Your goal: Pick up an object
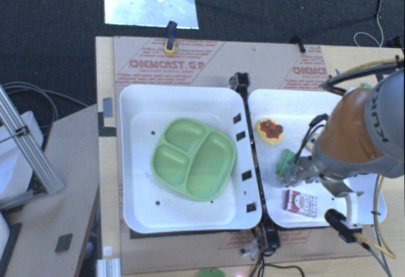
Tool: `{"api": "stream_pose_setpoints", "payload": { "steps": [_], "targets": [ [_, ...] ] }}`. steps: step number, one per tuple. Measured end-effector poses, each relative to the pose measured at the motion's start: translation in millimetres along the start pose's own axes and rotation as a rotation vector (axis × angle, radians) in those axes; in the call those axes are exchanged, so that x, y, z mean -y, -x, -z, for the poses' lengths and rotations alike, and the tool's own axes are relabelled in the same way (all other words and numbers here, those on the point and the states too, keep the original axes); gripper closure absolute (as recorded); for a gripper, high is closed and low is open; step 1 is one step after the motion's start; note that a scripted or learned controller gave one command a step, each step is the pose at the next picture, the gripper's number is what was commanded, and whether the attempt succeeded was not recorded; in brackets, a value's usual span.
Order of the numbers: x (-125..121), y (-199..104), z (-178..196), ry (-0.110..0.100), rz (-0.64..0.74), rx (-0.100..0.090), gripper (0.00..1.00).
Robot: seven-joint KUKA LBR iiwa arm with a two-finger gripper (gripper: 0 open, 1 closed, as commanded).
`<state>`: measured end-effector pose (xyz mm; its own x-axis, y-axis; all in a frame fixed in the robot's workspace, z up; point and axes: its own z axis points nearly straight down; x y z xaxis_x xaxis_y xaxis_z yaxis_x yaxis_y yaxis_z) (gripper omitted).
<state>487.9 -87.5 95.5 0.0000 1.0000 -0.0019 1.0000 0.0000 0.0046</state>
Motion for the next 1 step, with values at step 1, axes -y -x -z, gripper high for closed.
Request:
{"api": "stream_pose_setpoints", "payload": {
  "steps": [1],
  "targets": [
    [-24.5, -67.2, 94.3, 0.008, 0.012, -0.005, 1.0]
  ]
}}
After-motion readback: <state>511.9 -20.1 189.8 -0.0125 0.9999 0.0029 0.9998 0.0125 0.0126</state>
